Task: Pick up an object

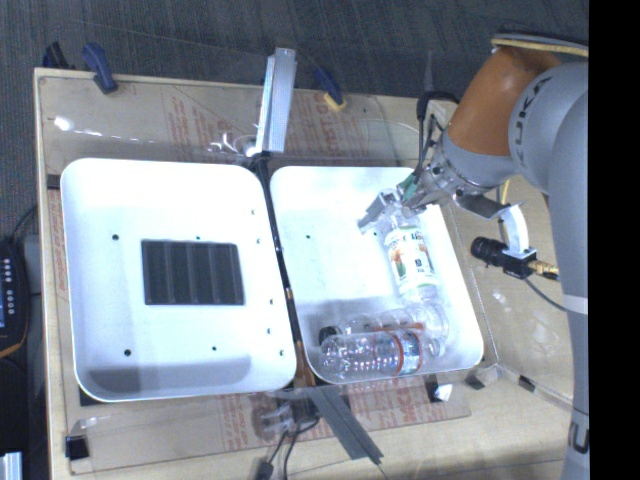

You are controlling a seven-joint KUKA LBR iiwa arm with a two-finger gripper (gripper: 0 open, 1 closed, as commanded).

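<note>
Lying bottle [372, 352]: resting against right bin [300, 268] near wall.
Upright-lying bottle [411, 260]: just beyond it.
End effector [402, 199]: hovering at its cap for pickup; grip state unclear.

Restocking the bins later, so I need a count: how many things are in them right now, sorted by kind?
Clear plastic bottles: 2, one upright-lying under the hand, one along the right bin's near wall.
Dark ribbed panel: 1, in the left bin.
Total: 3
</note>
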